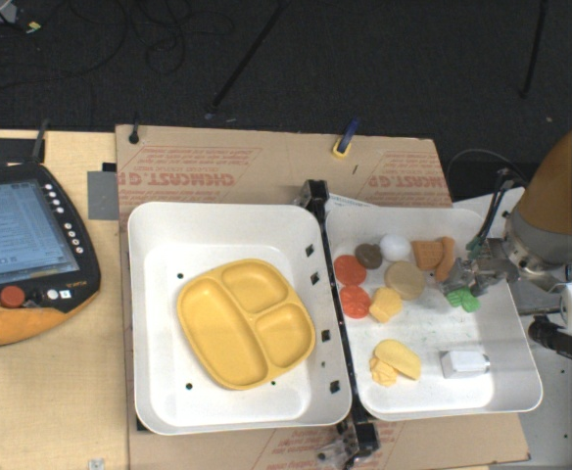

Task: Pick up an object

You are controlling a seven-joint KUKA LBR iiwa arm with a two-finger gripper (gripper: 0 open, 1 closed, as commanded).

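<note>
We see the gripper (pixel 467 280) at the right white bin's (pixel 506 385) right edge, over a small green object (pixel 463 301); grip state unclear.

You can't read the gripper (pixel 470 278): it is small and dark against the right bin (pixel 506 399), and its fingertips blur into the green piece (pixel 463 301) below them. Whether they touch that piece can't be told. The arm (pixel 550 204) is cut off at the right edge; you get part of the orange band and grey wrist. The green piece is part hidden by the gripper, shape unclear. The orange-brown piece (pixel 435 254) beside it is perhaps two things pressed together; too blurred to say. The pendant (pixel 26 253) is cut by the left edge, its screen text unreadable. The clamp (pixel 350 446) at the bottom runs out of frame.
</note>
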